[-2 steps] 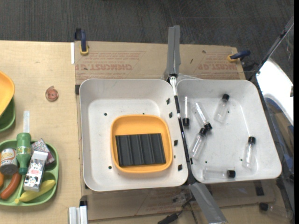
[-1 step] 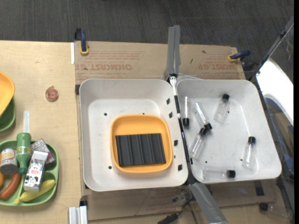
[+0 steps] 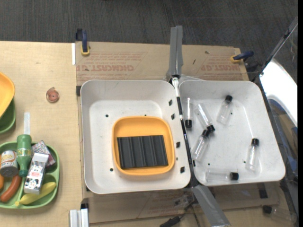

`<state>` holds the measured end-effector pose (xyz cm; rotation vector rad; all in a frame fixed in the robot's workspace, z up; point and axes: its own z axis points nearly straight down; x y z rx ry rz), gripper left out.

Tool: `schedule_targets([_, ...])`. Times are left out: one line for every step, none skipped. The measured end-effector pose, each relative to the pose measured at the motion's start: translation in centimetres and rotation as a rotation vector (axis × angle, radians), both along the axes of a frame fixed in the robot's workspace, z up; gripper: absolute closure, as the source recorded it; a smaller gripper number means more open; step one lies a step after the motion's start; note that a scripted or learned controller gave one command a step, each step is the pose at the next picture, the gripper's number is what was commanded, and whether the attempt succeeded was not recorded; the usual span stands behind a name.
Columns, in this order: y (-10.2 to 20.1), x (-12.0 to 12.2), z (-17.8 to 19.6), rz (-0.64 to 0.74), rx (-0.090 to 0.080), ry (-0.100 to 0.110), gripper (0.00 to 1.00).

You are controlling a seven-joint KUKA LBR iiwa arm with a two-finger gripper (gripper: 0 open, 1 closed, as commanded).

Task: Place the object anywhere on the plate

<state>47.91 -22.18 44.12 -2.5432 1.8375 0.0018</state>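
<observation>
Six small clear vials with black caps lie scattered in the right bin (image 3: 267, 126), right of centre in the frame; none is on the plate yet. I'd go for the vial (image 3: 225, 109) near the top of that bin. The orange plate (image 3: 142, 123) sits in the left bin (image 3: 94, 141), a dark ribbed pad (image 3: 142, 151) covering its middle. I cannot tell the gripper's state. My worry: these vials look smooth and round, so one could roll away or slip out in transit. Two vials (image 3: 204, 126) touch mid-bin, risking a double pick.
</observation>
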Motion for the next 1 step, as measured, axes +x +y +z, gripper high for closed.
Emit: schedule_targets([1.19,0.01,0.04,0.435,-0.001,-0.002,0.00])
